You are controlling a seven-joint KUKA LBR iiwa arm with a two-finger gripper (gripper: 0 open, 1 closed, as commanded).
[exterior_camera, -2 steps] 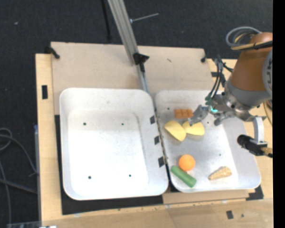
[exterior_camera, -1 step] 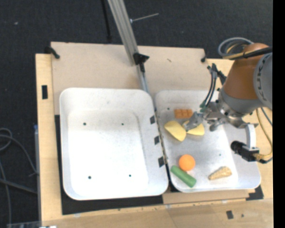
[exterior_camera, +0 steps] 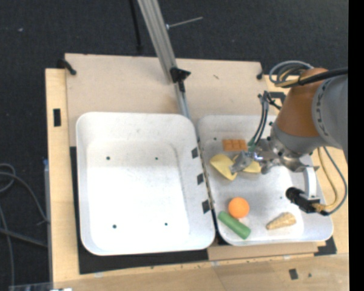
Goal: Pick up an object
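In the right bin (exterior_camera: 303, 226), your gripper (exterior_camera: 241, 161) sits low over the yellow piece (exterior_camera: 223, 165), at that piece's right end and just below the waffle (exterior_camera: 234, 145). The step in hand is the grasp itself: the tool is at its target, but no lift has begun. Whether the jaws stand wide or narrow cannot be told from this angle, since the tool's own body and the pale yellow surface run together; you should not count the piece as held. It lies flat near the bin's left wall, and a second, paler yellow patch shows under the wrist, which may be part of the same thing or another.

The next move calls for a firm closing across the piece's thin edge, then a straight rise. Judged from its flat, soft look, it may slip or fold.

Other candidates lie apart toward the near edge: the orange ball (exterior_camera: 238, 207), touching or just beside the green cylinder (exterior_camera: 234, 225), and the cone (exterior_camera: 281, 221) to their right. The left bin (exterior_camera: 97, 132) bears nothing to report.

No brand, label or legible writing is to be seen on anything.
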